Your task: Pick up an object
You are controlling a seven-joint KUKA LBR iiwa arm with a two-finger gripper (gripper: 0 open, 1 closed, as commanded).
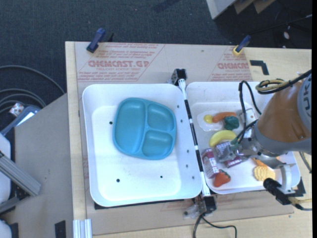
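So the arm (285, 120) is down in the right bin (198, 90), and its gripper (237, 150) sits low in the toy food clutter, but honestly I can't tell its state. Around it: a yellow banana (221, 137) at 10 o'clock and a purple packet (210, 162) at 8. Everything's crammed together, so it could easily nudge stuff aside or grab nothing.
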